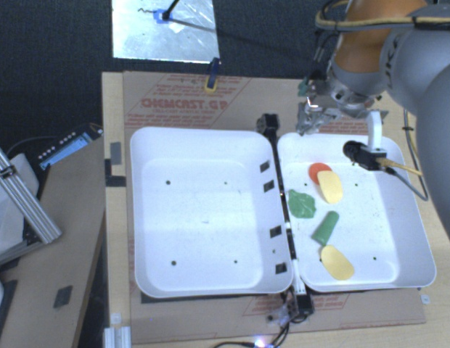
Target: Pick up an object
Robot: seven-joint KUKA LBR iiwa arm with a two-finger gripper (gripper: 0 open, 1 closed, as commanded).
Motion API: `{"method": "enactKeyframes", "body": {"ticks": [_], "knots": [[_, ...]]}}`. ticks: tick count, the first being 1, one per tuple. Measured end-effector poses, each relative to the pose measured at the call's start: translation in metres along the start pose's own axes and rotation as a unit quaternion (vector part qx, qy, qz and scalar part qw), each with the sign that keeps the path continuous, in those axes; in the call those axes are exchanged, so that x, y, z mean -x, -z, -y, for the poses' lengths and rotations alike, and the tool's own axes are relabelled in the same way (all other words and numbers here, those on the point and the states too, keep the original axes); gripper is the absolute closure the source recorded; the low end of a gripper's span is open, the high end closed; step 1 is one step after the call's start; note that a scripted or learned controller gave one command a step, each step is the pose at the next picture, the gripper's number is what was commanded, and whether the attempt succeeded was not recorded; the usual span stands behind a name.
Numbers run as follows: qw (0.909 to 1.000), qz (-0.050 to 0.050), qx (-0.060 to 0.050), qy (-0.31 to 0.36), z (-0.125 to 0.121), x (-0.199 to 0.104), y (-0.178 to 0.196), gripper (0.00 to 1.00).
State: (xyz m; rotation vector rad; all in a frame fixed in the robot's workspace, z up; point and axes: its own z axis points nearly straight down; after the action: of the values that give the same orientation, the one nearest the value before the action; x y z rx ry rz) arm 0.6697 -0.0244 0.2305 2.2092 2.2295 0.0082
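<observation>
The right bin (pixel 406 230) holds several small items: a red-orange round piece (pixel 318 170), a pale yellow piece (pixel 330 187) leaning on it, a green leafy piece (pixel 302 204), a green cylinder (pixel 326 227) and a yellow oval (pixel 337 262). My gripper (pixel 311 119) hangs at the far left corner of the right bin, just above its back rim, well behind the items. Nothing shows between its tips.
The left bin (pixel 203 209) lies beside the right one, joined by black clips (pixel 272 187) along the middle. A black and white fixture (pixel 366 151) juts over the right bin's far side. A foil sheet (pixel 165 19) lies behind the bench.
</observation>
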Motion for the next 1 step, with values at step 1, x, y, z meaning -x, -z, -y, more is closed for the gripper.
{"method": "enactKeyframes", "body": {"ticks": [1], "knots": [[1.0000,-0.001,0.000,0.002,-0.0006,-0.1003,0.0365,1.00]]}}
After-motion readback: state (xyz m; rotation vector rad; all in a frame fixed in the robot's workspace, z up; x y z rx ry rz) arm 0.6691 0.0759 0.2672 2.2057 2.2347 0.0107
